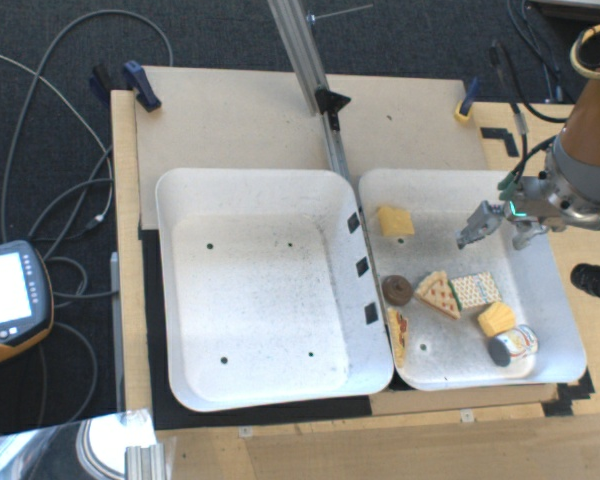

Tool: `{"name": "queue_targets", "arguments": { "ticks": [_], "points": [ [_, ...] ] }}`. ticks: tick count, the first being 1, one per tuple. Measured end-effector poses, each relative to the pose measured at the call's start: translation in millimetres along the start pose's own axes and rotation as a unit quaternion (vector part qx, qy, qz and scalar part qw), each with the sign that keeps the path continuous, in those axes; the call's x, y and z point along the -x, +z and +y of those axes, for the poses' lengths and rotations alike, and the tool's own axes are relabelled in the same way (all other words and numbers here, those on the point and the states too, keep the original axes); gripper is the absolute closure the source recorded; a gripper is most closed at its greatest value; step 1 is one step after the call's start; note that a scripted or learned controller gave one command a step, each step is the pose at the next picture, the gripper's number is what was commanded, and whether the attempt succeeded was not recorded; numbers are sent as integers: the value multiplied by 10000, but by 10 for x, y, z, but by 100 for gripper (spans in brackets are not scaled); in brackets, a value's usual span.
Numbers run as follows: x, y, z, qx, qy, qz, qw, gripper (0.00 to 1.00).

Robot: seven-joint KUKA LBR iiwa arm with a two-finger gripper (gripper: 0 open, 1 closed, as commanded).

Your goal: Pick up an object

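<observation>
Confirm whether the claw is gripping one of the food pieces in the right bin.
No. The claw hangs over bare bin floor, apart from the yellow block and pizza slice.

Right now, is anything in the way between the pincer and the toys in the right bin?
Nothing visible blocks it. The pincer hangs over bare floor in the right bin. The yellow block lies to its left, and the waffle wedge and checkered block sit toward the bin's front edge, with open floor between.
</observation>
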State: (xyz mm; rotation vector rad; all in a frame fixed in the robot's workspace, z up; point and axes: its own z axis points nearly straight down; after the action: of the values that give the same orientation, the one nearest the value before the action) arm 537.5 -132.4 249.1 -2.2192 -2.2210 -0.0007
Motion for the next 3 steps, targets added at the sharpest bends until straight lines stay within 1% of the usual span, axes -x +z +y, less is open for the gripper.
{"name": "queue_targets", "arguments": {
  "ticks": [1,2,3],
  "points": [
    [57,614,-23,-37,9,6,10000,0],
    [31,1243,4,-37,4,8,10000,0],
    [52,1520,34,40,8,-27,10000,0]
  ]
}}
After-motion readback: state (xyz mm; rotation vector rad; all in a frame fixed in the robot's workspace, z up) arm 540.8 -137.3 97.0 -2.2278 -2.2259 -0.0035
